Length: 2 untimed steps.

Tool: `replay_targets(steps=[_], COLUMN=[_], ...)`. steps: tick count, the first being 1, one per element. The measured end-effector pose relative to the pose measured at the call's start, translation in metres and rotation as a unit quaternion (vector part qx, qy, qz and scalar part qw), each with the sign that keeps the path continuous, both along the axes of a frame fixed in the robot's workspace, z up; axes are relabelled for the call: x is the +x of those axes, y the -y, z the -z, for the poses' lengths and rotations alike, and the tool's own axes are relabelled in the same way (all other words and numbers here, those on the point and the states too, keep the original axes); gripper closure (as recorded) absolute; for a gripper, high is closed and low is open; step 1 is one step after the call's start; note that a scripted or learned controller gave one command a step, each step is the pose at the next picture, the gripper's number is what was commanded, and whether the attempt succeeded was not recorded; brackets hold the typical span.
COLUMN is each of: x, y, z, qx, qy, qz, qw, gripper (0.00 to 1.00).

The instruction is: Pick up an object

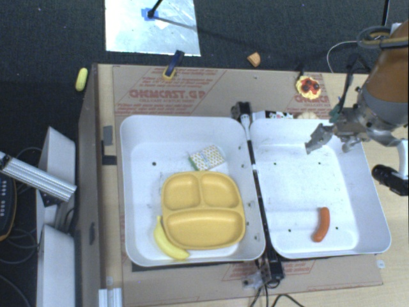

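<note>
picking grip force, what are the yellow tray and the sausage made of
Yellow tray: probably moulded plastic, smooth with a soft sheen, three pressed compartments. Sausage: likely toy plastic or rubber, uniform orange-red and slightly glossy; the view cannot settle which.

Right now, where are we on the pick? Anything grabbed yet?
Done: nothing lifted. The sausage lies on the right bin's floor; the yellow plate, banana and patterned sponge sit in the left bin. In hand: the end effector hangs over the right bin's far side, carrying nothing. Left: descend, grasp, lift.
</note>
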<state>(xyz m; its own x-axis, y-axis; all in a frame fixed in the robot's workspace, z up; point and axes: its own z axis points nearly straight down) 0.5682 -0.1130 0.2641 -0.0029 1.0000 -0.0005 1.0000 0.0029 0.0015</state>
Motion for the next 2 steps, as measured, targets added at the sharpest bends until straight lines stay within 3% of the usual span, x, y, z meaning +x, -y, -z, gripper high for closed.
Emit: replay_targets(steps=[1,2], x=[-0.051,-0.082], y=[0.061,0.071], z=[0.04,0.115], qx=[-0.0006,0.0002], qy=[0.0,0.0], qz=[0.002,0.001], qw=[1.0,1.0], gripper=[0.0,0.0])
